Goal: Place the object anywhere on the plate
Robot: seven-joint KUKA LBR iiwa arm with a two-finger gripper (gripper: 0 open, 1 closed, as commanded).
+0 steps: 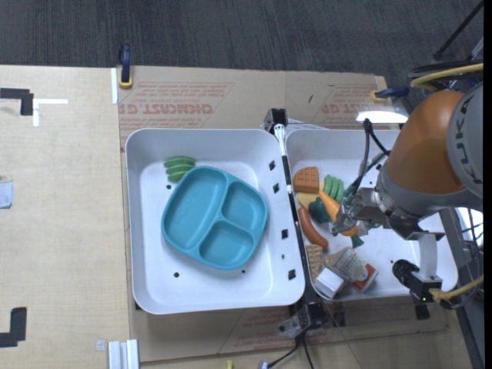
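A: What does the arm (434,156) hide?
B: Much of the right bin (350,138). Its grey and orange body covers the bin's right part, and the frame's edge cuts the arm off.

A: Gripper (350,215): how wide, holding what?
B: It sits low over the toy food in the right bin. The fingers are too small and cluttered to separate, so their spread cannot be told. An orange piece (347,227) lies right at the tips; whether it is between them is unclear.

A: Which items can be made out?
B: A brown waffle-like block (306,179), a green ridged piece (333,185), a red sausage (312,227), and a white and orange packet (346,271) near the front wall. The packet's print is unreadable.

A: The plate?
B: A blue three-compartment plate (214,217) lies in the left bin (146,229), nothing on it. A green leafy toy (179,167) touches its far-left rim and is partly tucked behind it.

A: Any legible writing?
B: Red print on the cardboard (177,98) behind the bins appears upside down and mirrored; I cannot read it reliably. Grey letters on the arm are cut off at the edge.
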